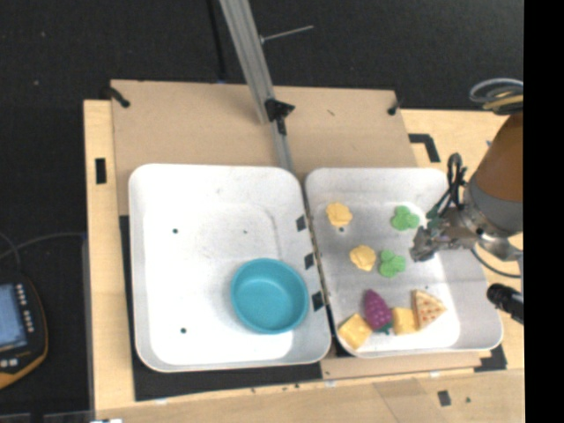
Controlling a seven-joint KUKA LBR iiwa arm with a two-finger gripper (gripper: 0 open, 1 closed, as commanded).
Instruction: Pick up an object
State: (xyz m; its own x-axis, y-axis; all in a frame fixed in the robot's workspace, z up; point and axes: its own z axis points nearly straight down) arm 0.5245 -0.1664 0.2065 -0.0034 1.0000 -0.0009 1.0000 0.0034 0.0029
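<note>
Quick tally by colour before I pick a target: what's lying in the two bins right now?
Yellow: 4 pieces
Green: 2 pieces
Purple: 1 grape bunch
Orange-tan: 1 pizza slice
Blue: 1 bowl
Total: 9

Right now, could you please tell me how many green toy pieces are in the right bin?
2: one green toy piece near the gripper, another green toy piece lower at centre. More may hide under the arm.

We saw a tan bench [247,122] carrying two white bins side by side, left bin [203,210] and right bin [379,183], touching.
</note>
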